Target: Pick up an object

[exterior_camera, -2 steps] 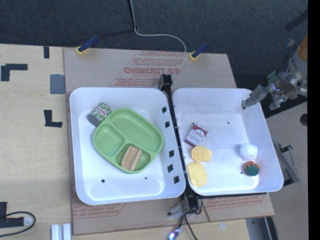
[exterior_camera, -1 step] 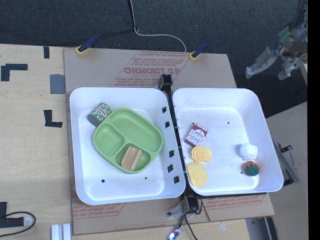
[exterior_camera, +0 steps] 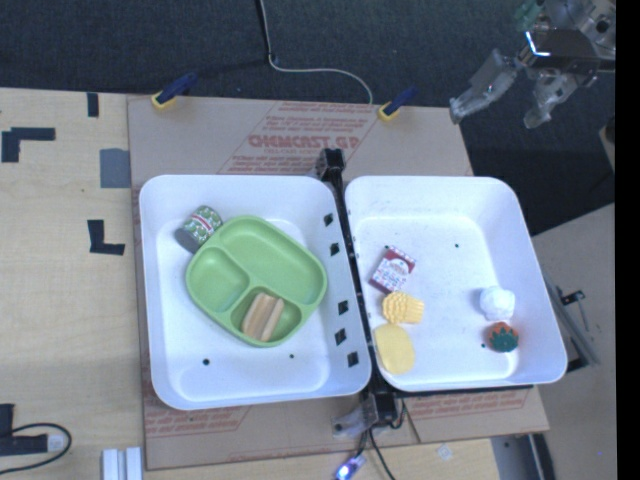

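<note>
Low in the right bin (exterior_camera: 520, 218), near the frame's bottom centre, lies a flat yellow plastic oval piece (exterior_camera: 395, 349), touching a ridged yellow toy corn cob (exterior_camera: 403, 309) just above it; both look light, stiff and slick, and the corn's ridged sides seem the surest place to pinch. Further up sits a small red-and-white packet (exterior_camera: 392, 269). Far off at the upper right, the grey two-finger claw (exterior_camera: 512, 96) hangs outside the bin, fingers spread and holding nothing.
</note>
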`<state>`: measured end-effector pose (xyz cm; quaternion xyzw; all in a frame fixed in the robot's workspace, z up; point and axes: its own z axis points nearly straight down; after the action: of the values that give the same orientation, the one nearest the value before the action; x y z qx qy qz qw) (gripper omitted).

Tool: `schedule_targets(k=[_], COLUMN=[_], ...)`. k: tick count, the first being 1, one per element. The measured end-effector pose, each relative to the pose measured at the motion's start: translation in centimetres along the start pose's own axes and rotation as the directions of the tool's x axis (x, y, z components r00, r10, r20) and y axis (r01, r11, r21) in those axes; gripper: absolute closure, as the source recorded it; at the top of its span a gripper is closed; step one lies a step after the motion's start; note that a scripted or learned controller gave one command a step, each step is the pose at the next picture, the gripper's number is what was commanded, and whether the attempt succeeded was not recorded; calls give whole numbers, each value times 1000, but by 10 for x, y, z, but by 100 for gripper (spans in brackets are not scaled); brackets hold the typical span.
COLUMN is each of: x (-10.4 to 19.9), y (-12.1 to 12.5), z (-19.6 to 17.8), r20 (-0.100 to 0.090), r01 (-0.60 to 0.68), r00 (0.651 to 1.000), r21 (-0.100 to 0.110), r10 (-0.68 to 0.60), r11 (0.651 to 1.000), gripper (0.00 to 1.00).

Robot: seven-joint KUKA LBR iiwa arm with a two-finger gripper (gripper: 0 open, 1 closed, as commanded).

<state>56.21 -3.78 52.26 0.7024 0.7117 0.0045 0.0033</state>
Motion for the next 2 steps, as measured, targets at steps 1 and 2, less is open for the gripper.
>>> schedule_targets(k=[1,2], x=[71,67], y=[-71,-67], z=[15,5], r20=[0,3], r01=[-4,-10], r00=[1000,1000], r21=[14,12], r10=[4,10], r11=[1000,1000], gripper=[0,100])
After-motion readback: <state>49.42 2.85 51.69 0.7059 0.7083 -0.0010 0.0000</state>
